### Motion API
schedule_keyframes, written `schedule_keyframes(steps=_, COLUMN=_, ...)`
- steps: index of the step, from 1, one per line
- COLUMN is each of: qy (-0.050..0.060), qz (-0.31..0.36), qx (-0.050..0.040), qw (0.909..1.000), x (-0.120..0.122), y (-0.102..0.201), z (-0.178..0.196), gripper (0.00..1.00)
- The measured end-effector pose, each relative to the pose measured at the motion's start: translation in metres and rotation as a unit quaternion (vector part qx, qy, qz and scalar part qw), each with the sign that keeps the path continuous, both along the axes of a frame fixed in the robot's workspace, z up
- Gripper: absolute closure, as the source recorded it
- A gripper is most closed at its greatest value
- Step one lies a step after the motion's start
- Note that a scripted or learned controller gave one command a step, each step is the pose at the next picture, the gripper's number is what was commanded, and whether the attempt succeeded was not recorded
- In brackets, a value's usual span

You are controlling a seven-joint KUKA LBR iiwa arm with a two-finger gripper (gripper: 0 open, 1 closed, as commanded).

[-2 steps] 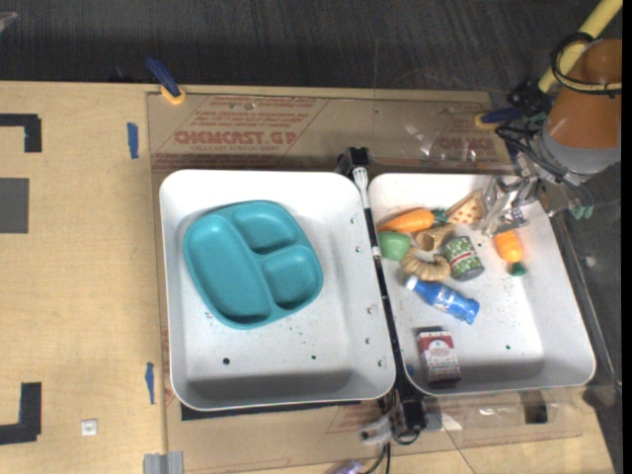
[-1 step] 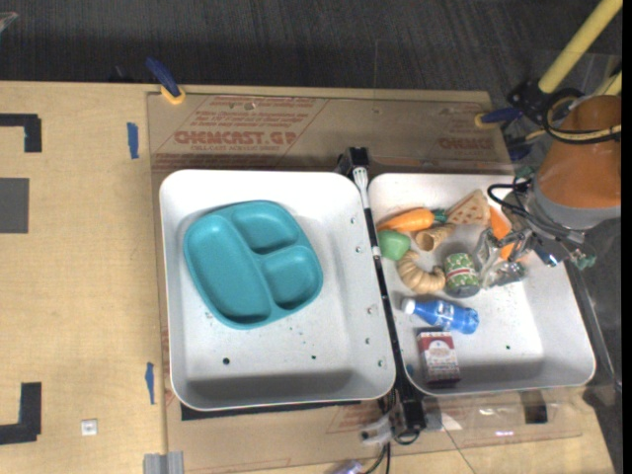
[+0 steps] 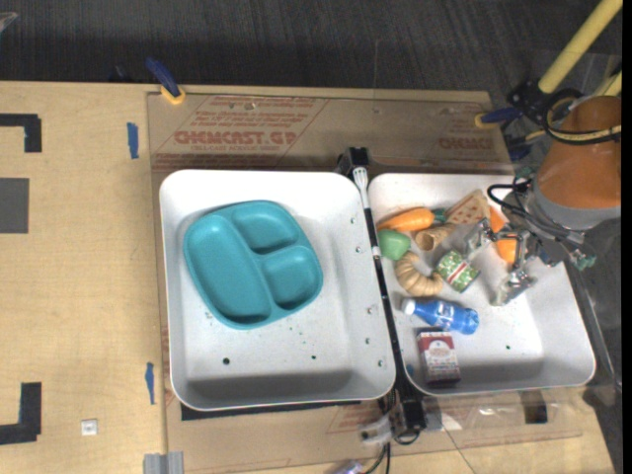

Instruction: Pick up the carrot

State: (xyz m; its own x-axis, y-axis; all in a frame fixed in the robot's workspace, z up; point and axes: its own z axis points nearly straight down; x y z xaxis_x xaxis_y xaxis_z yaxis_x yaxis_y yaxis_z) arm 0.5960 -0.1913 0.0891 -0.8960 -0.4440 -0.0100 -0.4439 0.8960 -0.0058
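Carrot (image 3: 415, 218): target of this run. It lies in the right bin (image 3: 568, 363), at the far-left part of it, close to the divide between the two bins. It is not yet lifted.

Near to far, right bin:
- A small dark red box (image 3: 439, 355) lies closest to the front wall.
- A blue bottle (image 3: 444, 315) lies on its side just behind the box.
- A tan pastry-shaped item (image 3: 423, 280) touches a green-labelled can (image 3: 455, 271).
- A green round item (image 3: 394, 244) lies just beside the carrot on its near side.
- The carrot lies roughly across the bin, orange body to the right, greenish end to the left, flat on the bin floor.
- A tan flat piece (image 3: 470, 210) lies to its right, near the far wall.

The left bin (image 3: 188, 363) holds a teal divided plate (image 3: 252, 262), well apart from the work.

The arm (image 3: 583, 166) reaches in over the right side of the right bin. Its metal end hangs low there, with the can and the tan piece between it and the carrot. A small orange bit (image 3: 506, 249) shows just beside that hardware; I cannot tell what it is. Whether the jaws are apart or together I cannot tell, because the wrist and cables clutter the spot. Nothing is visibly clamped in them.

Judgement on the step in hand: approach, with the grasp not begun. The next move calls for a shift left and slightly farther to sit over the carrot. The jaws should close across its narrow width, not along its length. The descent must clear the green item and the tan piece, which crowd it on two sides. The carrot's rounded body may roll out of a shallow pinch.
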Motion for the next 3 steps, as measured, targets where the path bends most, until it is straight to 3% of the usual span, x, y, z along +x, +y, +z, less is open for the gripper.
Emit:
schedule_keyframes(steps=1, qy=0.008, qz=-0.066, qx=0.0027, qw=0.9978, x=0.063, y=-0.031, z=-0.003, gripper=0.00)
schedule_keyframes(steps=2, qy=0.002, qz=-0.135, qx=0.0027, qw=0.9908, x=0.049, y=-0.032, z=-0.002, gripper=0.00)
schedule_keyframes(steps=3, qy=0.029, qz=-0.343, qx=0.0017, qw=0.9391, x=0.064, y=-0.023, z=-0.001, gripper=0.00)
